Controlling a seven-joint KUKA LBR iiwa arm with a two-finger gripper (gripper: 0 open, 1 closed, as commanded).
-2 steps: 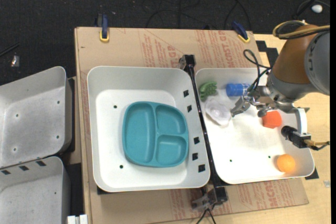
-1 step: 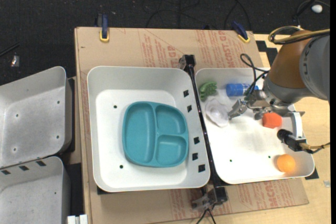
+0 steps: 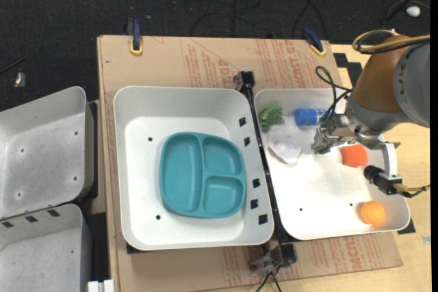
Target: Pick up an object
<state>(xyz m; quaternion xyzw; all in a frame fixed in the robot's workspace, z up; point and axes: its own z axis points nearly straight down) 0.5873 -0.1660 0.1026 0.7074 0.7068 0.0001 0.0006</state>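
The gripper (image 3: 327, 140) hangs low over the middle of the right bin (image 3: 328, 215); whether it is open or closed cannot be told from this angle, and nothing shows clamped in it. Nearest lies the red-orange block (image 3: 354, 156) — just beside it, toward the bin's right wall. A clear plastic piece (image 3: 285, 148) sits on the other side, toward the divider between the bins, with a blue object (image 3: 309, 117) and a green one (image 3: 270, 116) along the far edge. An orange ball (image 3: 373, 213) rests in the near right corner — well apart. The left bin (image 3: 137, 215) carries a teal divided tray (image 3: 202, 174).
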